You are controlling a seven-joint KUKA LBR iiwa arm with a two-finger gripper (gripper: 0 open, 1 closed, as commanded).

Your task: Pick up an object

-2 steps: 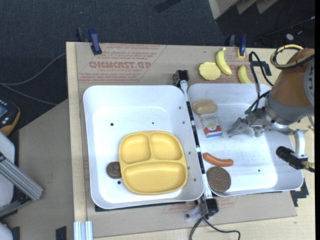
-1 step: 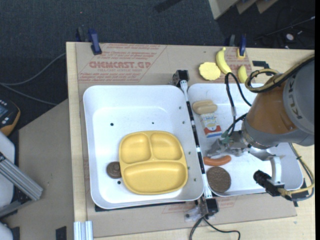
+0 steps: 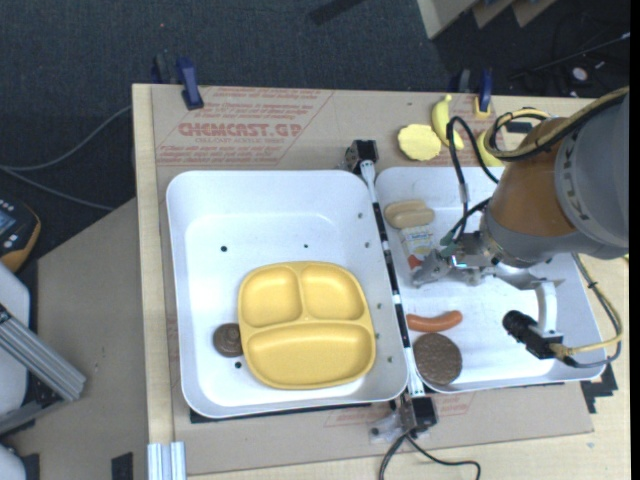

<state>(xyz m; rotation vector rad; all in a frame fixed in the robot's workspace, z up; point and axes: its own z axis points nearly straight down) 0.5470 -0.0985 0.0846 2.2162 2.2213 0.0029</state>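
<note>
camera view | claw (image 3: 432, 268) low in right bin (image 3: 570, 313), over a small white packet (image 3: 418, 242), fingers unclear, cannot tell if spread or pinching | tan bun (image 3: 408, 214) just behind packet | sausage (image 3: 435, 320), brown disc (image 3: 438, 358) near front | yellow tray (image 3: 303, 325) and small brown disc (image 3: 228, 340) in left bin (image 3: 200, 218)

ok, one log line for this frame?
gripper over right bin | near white packet | sausage untouched | yellow tray in left bin
</note>
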